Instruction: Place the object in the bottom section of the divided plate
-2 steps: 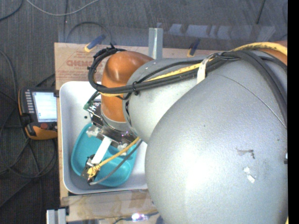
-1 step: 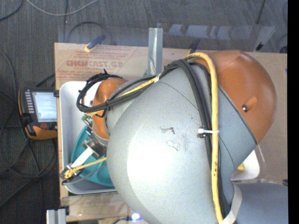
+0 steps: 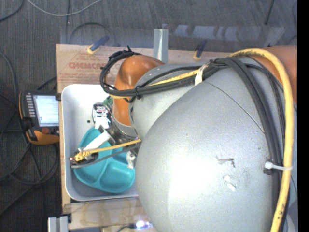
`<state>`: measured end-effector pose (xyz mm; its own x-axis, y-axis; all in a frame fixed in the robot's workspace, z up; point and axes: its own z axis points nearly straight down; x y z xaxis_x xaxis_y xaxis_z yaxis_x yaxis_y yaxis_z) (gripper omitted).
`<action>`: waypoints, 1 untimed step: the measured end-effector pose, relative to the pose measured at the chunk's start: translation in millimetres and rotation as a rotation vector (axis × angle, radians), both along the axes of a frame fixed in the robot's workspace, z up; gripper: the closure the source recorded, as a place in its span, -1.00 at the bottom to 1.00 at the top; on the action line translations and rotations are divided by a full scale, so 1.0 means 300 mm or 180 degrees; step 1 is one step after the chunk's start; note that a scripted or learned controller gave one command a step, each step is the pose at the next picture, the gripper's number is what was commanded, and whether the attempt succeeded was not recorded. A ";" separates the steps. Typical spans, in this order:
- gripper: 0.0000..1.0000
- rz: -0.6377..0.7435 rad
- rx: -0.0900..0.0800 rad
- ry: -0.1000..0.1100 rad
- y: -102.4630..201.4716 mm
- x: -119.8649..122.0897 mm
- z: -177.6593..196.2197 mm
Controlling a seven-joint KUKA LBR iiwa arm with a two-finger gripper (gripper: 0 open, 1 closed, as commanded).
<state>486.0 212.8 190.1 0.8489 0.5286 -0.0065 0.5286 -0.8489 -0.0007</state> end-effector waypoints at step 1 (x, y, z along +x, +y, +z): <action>-1.00 -0.1094 0.0045 -0.0059 0.013 0.008 -0.326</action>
